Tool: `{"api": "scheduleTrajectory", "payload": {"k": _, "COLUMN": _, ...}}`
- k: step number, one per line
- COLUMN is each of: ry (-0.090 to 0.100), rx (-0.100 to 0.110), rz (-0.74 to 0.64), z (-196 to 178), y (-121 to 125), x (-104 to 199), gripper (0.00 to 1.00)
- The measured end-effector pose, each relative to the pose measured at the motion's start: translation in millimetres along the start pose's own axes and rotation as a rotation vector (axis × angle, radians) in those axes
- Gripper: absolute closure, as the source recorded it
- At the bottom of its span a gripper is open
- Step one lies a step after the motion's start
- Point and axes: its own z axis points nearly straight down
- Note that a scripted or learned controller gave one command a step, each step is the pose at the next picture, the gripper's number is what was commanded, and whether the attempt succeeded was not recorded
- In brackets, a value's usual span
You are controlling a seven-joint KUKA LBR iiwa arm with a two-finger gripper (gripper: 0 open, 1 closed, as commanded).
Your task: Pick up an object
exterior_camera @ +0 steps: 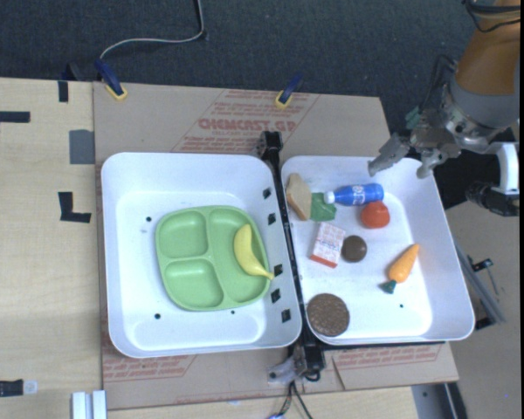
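My gripper hangs over the right bin's far right rim, its two fingers spread open with nothing between them. Below and to its left lies a blue bottle on its side. A red tomato sits just under the bottle. Farther forward are a brown ball, an orange carrot, a red-and-white packet, a bread slice and a round brown cookie.
The left bin holds a green divided plate with a yellow banana on its right side. A black divider runs between the two bins. Cardboard lies under both.
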Motion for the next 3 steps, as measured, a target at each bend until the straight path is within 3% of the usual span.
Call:
{"api": "scheduleTrajectory", "payload": {"k": 1, "ry": 0.0, "rx": 0.003, "rz": 0.001, "z": 134, "y": 9, "x": -43, "gripper": 0.0}}
{"api": "scheduleTrajectory", "payload": {"k": 2, "ry": -0.003, "rx": -0.003, "rz": 0.0, "z": 184, "y": 16, "x": -20, "gripper": 0.0}}
{"api": "scheduleTrajectory", "payload": {"k": 3, "ry": -0.004, "rx": -0.005, "rz": -0.001, "z": 174, "y": 17, "x": -21, "gripper": 1.0}}
